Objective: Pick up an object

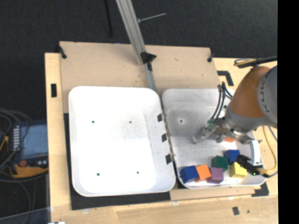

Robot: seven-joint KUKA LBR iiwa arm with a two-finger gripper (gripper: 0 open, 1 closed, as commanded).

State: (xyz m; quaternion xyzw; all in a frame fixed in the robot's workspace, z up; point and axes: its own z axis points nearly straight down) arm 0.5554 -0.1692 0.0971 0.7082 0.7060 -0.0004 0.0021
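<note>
My gripper (201, 136) hangs low over the middle of the right bin (187, 97), pointing left, with nothing visible in it. Along the bin's front edge lie a blue block (188, 173), an orange block (203, 171) and a purple block (217, 174) in a row. A green block (219, 162), a second blue block (232, 155) and a yellow block (238, 171) sit just right of them. All the blocks lie nearer the front than the gripper. A small orange piece (229, 139) shows beside the wrist.
The left bin (117, 139) sits beside the right one, with dark clips (164, 136) along the shared rim. A slanted metal rail (133, 27) rises at the back. The arm's orange band (250, 90) looms over the right bin's right side.
</note>
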